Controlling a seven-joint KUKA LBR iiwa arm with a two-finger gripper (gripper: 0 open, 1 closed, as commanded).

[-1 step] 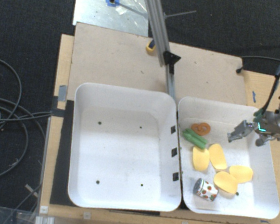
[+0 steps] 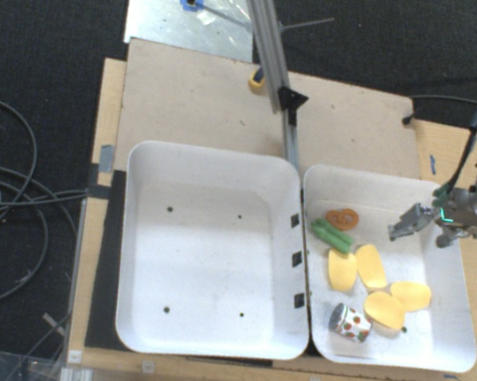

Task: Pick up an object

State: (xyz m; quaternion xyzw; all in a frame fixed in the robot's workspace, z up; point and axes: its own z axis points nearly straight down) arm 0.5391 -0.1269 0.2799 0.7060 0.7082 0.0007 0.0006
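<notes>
I am holding the gripper (image 2: 405, 224) over the right bin (image 2: 446, 353), fingers parted, gripping nothing. The yellow chip-like pieces (image 2: 372, 267) are lying below it by the green pod (image 2: 332, 237). I am thinking to drop straight onto one isolated piece, avoiding neighbours.

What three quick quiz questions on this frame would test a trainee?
1. True or false: the claw is gripping the green pod.
2. Which bin holds all the items: A) left bin B) right bin?
3. Fill in: the small printed cup lies on its ____.

Key: 1 false, the claw hangs apart from it, over the right bin. 2 B. 3 side, near the bin's front edge, beside the yellow pieces.
</notes>
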